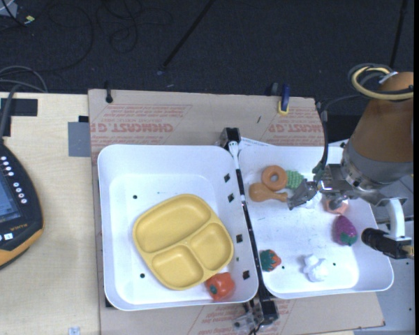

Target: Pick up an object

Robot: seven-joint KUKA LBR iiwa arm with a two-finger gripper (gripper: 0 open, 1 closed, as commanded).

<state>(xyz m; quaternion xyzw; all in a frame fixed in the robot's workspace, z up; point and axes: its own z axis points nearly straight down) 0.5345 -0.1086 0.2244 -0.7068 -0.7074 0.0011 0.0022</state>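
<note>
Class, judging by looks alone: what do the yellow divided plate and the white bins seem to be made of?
Yellow divided plate: likely moulded plastic, smooth with a soft sheen, rounded compartment ridges. White bins: probably thin formed plastic, glossy, with rounded corners and raised rims. Neither can be confirmed from looks alone.

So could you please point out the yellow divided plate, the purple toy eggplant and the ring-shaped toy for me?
yellow divided plate (pixel 169 226): camera view, floor of its large upper compartment.
purple toy eggplant (pixel 346 227): camera view, middle of its purple body.
ring-shaped toy (pixel 268 181): camera view, left side of the orange ring.
</note>
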